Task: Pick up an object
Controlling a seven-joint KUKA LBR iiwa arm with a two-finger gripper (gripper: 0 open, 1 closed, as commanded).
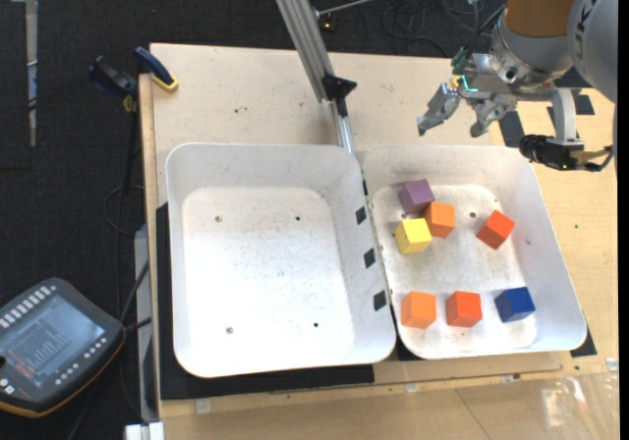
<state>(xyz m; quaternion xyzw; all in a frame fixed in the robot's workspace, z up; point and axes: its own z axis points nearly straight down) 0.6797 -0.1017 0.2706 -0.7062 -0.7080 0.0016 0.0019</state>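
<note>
Blocks sit in right bin (550,261): purple block (416,194), yellow block (413,235) touching near left wall; blue block (514,303) by front rim. Gripper (462,119) spread wide, holding nothing, above bench beyond bin's back rim.

bins (197,173): matt white plastic, speckled | bench (246,94): pale wood, scuffed | pole (295,16): brushed metal

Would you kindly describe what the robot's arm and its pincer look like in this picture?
The arm has a rounded grey casing with a broad orange band above the wrist. Below it sits a metallic grey pincer with two pale grey fingers, a small green light near its base, and a black cable looping beside it.
</note>
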